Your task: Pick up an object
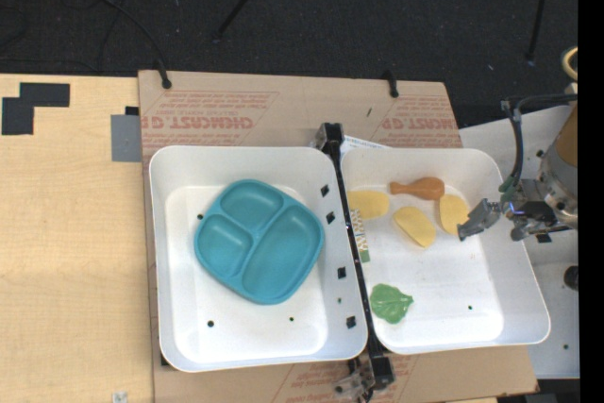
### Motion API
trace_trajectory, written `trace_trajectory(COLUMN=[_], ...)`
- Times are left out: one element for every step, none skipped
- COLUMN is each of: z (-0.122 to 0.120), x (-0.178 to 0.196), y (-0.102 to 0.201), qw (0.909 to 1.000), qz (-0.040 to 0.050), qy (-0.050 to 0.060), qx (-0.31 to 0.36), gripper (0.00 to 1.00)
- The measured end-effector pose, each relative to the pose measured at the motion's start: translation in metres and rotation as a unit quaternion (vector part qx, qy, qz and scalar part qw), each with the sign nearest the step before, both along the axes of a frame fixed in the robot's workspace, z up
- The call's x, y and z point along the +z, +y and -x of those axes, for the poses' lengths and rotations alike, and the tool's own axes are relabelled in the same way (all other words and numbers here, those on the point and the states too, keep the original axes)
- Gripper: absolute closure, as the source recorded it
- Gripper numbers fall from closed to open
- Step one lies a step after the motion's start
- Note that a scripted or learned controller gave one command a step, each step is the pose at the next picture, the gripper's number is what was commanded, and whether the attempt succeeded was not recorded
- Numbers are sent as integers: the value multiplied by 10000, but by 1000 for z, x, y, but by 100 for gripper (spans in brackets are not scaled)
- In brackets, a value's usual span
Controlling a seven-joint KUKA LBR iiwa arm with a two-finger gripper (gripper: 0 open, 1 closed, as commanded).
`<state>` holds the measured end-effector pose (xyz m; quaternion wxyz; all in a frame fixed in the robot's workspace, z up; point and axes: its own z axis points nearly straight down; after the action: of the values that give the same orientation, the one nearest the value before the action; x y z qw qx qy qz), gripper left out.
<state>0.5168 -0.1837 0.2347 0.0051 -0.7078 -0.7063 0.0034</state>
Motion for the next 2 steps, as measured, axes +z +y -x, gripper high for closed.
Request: trace_trajectory(z=[-2,-6], x=[5,-50], y=[0,-9], qw=[10000,10000], qz=[12,1], qy=[-53,-25], qx=[10,9], gripper=[0,0])
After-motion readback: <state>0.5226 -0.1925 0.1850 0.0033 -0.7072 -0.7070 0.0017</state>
